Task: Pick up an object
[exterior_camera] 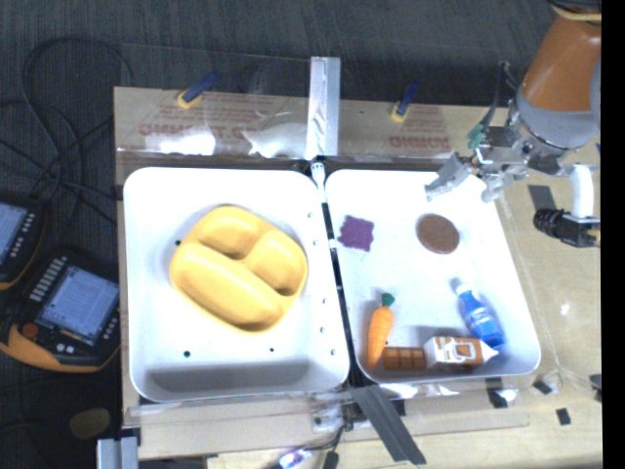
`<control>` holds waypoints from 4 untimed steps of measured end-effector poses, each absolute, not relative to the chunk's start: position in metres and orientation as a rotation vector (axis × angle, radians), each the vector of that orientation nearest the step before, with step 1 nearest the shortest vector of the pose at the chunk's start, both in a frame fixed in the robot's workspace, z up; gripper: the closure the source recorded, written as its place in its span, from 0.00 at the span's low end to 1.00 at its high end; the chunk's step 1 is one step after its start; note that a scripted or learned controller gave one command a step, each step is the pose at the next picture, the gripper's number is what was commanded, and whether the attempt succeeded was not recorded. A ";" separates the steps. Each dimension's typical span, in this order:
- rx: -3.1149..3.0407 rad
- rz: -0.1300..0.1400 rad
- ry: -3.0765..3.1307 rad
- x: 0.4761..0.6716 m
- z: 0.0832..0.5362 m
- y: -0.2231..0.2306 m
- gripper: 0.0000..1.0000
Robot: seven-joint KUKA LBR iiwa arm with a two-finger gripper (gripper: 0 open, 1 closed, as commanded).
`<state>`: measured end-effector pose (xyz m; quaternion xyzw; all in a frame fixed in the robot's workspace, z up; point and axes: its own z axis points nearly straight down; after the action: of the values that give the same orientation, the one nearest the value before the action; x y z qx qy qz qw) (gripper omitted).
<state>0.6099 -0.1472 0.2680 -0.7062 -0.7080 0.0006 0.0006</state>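
The robot's grey two-finger gripper hangs open and empty above the right white bin, probably ready to drop onto the round brown cookie.

Even, bright overhead light washes out the two white bins, with a soft grey shadow along the left bin's near wall. Glare streaks the plastic sheet behind. Focus is slightly soft, edges dimmer.

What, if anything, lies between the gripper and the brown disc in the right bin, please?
Nothing visible does. The gripper hangs over the right bin's upper right corner, and the brown disc lies just below-left of it on bare white floor.
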 end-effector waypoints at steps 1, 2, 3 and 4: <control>-2.233 0.004 -2.206 0.507 0.188 -0.201 0.00; -2.073 -0.019 -2.360 0.489 0.089 -0.206 0.00; -2.080 -0.016 -2.366 0.491 0.099 -0.208 1.00; -2.021 -0.011 -2.416 0.489 0.092 -0.213 1.00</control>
<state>0.4887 -0.2133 0.0916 -0.6416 -0.7670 -0.0034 -0.0042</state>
